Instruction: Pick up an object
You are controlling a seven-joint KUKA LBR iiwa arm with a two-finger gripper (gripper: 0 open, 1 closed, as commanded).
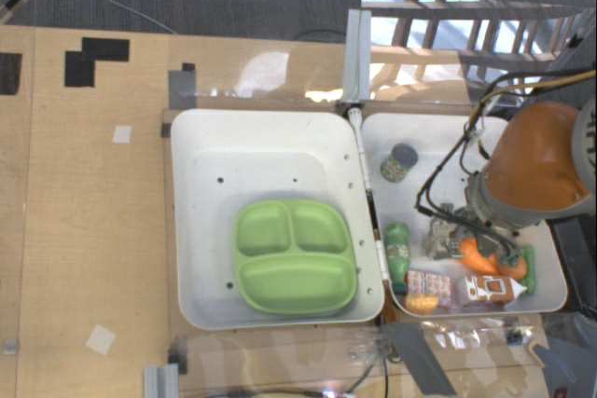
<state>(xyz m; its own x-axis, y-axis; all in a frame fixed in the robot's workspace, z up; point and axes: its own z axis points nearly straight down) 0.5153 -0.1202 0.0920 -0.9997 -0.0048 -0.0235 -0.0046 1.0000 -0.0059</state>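
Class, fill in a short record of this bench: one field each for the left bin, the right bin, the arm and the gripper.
left bin: holds a green divided plate
right bin: holds a small round can, a green bottle, a carton, a snack packet and an orange toy
arm: reaches in from the right, over the right bin
gripper: low among the right bin's items; grasp unclear
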